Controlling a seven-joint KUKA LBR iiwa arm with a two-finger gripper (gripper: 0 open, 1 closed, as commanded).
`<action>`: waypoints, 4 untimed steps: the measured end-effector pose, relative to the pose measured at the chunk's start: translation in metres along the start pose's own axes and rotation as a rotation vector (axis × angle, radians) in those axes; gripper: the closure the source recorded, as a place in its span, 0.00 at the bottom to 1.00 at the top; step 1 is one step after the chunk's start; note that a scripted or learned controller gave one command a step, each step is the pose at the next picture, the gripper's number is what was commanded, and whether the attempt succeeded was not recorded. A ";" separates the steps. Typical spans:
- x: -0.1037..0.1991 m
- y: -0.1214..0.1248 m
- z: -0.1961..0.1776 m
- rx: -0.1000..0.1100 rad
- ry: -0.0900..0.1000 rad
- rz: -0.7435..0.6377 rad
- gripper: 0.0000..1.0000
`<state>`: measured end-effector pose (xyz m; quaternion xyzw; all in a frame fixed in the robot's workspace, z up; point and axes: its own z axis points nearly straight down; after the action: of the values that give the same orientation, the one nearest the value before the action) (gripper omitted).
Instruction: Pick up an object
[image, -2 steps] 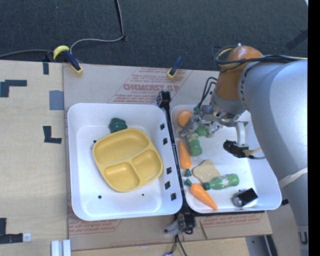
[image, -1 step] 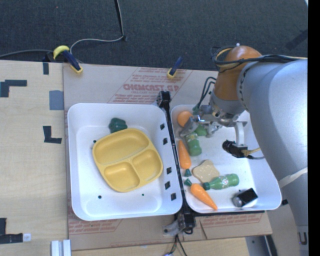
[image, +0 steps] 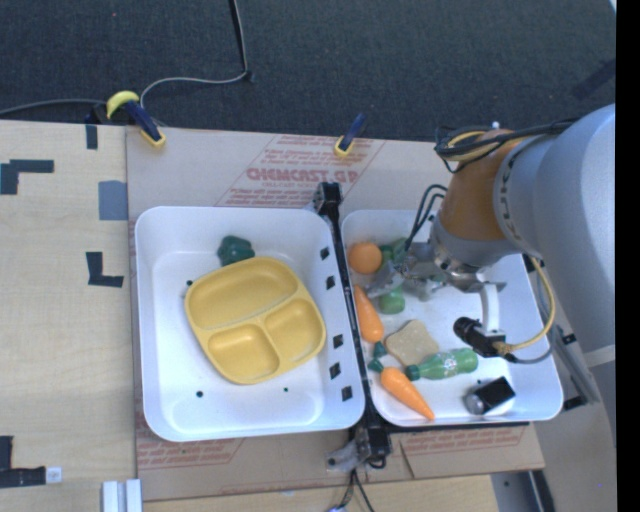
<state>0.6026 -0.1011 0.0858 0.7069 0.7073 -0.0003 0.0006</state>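
The gripper (image: 398, 275) is lowered into the right bin (image: 540, 395); whether its fingers are apart or together cannot be determined. An orange ball (image: 365, 257) lies just beside the fingers, and a green object (image: 391, 299) is at them. A bread slice (image: 413, 343), green bottle (image: 447, 364) and carrot (image: 406, 391) lie nearby. A yellow divided plate (image: 256, 318) sits well apart in the left bin (image: 160, 400).

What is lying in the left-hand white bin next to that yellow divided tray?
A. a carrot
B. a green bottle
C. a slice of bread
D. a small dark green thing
D: a small dark green object sits at the upper edge of the yellow tray in the left bin.
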 end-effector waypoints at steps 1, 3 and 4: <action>-0.004 0.054 0.006 0.064 0.004 -0.005 0.00; -0.007 0.053 0.005 0.058 0.006 -0.008 0.00; 0.004 -0.002 0.000 0.000 0.000 0.001 0.00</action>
<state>0.6008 -0.0974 0.0857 0.7071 0.7071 -0.0003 0.0007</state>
